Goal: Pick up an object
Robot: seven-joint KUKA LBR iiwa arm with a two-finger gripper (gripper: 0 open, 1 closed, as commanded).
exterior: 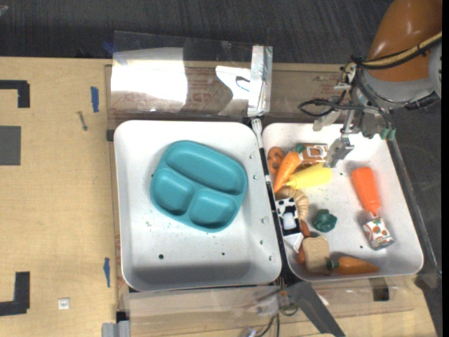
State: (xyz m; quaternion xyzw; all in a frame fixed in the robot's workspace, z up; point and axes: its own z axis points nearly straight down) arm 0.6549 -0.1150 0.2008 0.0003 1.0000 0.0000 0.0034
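Banana (311,177) — yellow, likely light, smooth plastic — lies at the right bin's (405,225) back-left, best pinched across its middle, with pincer (339,153) poised just above-right — its opening I cannot tell.

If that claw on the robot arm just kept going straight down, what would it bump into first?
Probably the yellow toy, which lies just below and left of the gripper in the right bin; depth is hard to judge from above.

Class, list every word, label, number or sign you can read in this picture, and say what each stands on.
No text here can be read.
Small white carton with red marks, right bin: print too small to read.
Orange-and-white packet near the gripper: blurred.
Black-and-white item at the bin's left wall: a pattern, no legible letters.
Blue mark on the clear sheet: unreadable.
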